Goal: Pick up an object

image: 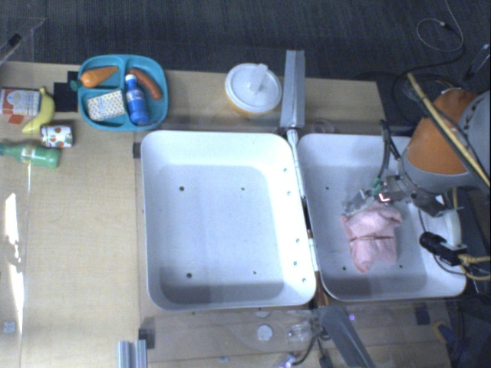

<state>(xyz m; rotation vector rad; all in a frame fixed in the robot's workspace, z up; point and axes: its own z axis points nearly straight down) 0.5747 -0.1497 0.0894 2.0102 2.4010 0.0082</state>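
Camera view, pink cloth [372, 236] just below tool [381, 196] (right bin)

Two white bins side by side on counter [77, 267]: left bin [222, 221], right bin [337, 274]. Pink cloth [372, 236] lying crumpled in right bin, toward near right. Gripper [381, 194] low over right bin, just beyond far edge of cloth; finger state not discernible. Grey arm with orange band [433, 148] entering from right. Far left on counter: blue compartment tray [123, 92] with toy foods, banana [40, 112], small can [56, 136], green bottle [31, 155]. White lidded cup [253, 89] beyond left bin.
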